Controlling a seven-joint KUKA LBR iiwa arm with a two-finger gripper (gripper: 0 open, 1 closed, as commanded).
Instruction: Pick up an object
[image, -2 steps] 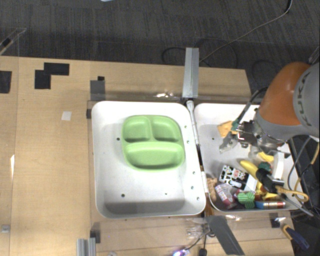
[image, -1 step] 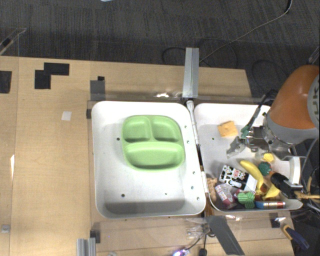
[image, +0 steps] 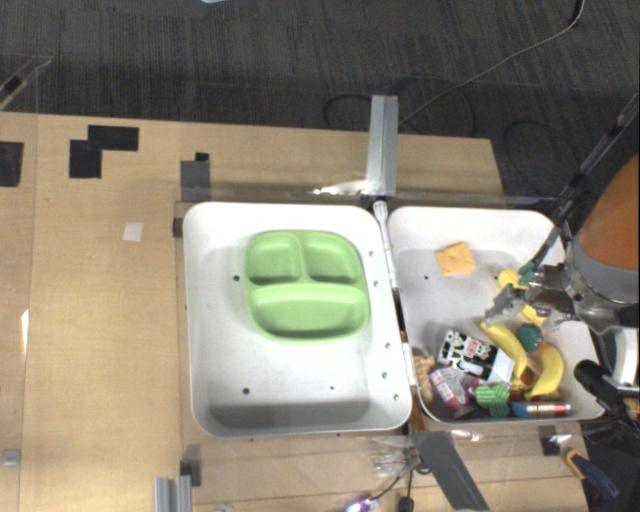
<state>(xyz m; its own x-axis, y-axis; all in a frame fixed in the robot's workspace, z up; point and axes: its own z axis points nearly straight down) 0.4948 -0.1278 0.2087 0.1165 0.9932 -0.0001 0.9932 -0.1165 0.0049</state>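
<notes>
1. So far you have nothing lifted: the end effector hangs low at the right bin's right edge, over the bananas.
2. Whether it is spread or pinching, you cannot tell.

1. We see the gripper low over the right bin, just above a banana.
2. Up and left of the gripper lies an orange block.
3. Far to its left, a green divided tray sits in the left bin.
</notes>
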